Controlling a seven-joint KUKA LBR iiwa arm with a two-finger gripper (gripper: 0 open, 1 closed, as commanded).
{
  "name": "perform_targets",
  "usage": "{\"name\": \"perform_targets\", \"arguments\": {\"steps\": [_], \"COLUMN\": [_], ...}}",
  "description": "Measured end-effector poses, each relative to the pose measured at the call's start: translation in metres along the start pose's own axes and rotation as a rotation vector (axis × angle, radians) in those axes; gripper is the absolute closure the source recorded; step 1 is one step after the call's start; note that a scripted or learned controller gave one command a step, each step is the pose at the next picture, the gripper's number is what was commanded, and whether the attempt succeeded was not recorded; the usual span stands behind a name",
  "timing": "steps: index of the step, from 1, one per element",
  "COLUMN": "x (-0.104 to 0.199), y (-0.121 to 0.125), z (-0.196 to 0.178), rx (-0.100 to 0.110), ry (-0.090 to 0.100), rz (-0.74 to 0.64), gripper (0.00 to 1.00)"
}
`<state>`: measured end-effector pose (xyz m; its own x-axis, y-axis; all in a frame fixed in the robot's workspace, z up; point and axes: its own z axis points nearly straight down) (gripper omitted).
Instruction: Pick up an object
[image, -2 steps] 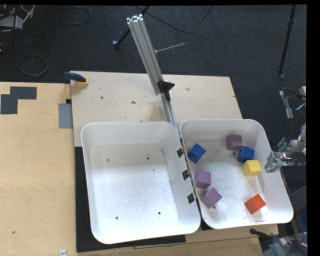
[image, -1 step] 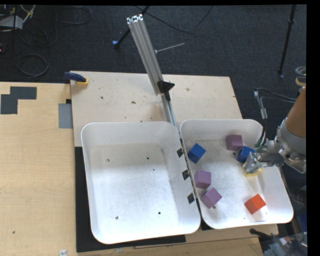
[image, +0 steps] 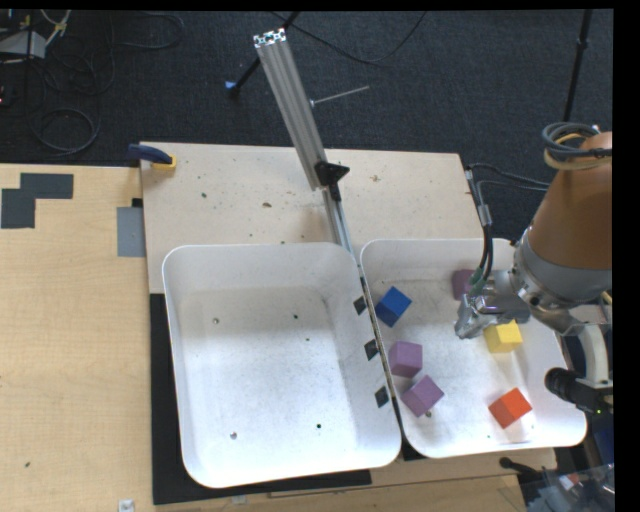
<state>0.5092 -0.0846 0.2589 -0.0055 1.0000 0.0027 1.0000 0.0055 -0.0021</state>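
Yellow cube sits just beside my gripper; its spread I cannot tell; I should centre over it before descending.

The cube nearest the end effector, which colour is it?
Yellow small cube, seen in the camera view.

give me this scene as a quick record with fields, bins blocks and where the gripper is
bins: left bin and right bin, side by side
blocks in right bin: blue block; two purple blocks near the divider; yellow block; orange block; another purple block partly hidden behind the gripper
gripper: gripper low over the right bin, just left of the yellow block
holding: nothing seen between the fingers
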Motion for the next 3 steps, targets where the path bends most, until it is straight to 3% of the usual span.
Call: {"name": "perform_targets", "arguments": {"steps": [2, 3], "x": [0.111, 0.17], "y": [0.039, 0.045], "z": [0.02, 0.032], "rx": [0.001, 0.001], "ry": [-0.002, -0.001], "rz": [0.001, 0.001], "gripper": [1.0, 1.0]}}
